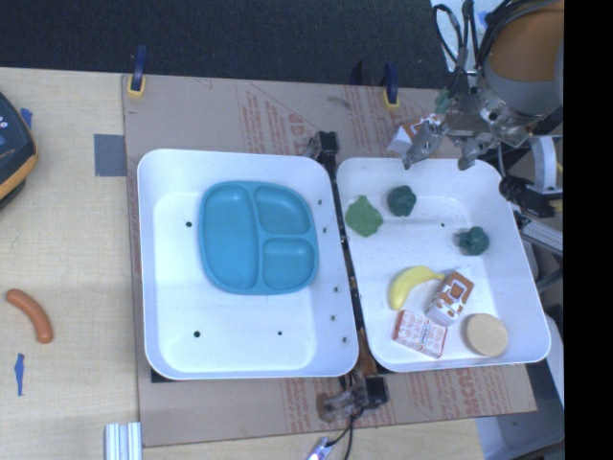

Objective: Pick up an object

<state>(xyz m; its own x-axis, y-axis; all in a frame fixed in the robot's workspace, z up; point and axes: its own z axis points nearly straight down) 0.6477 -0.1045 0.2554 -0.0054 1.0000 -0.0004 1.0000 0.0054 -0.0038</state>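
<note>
Gripper (441, 153), fingers spread and holding nothing, hovers over the right bin's (536, 286) far edge; the banana (412, 284) and other items remain unpicked.

Arm: reaching in from the right, orange band showing near the top corner.
Wrist: pointing downward.
Gripper (440, 149): hanging with fingers spread apart, nothing sitting between them.

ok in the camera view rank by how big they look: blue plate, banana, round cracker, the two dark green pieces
1. blue plate, by far the largest
2. banana
3. round cracker, close behind the banana
4. two dark green pieces, which look alike in size, so no ranking between them
</note>
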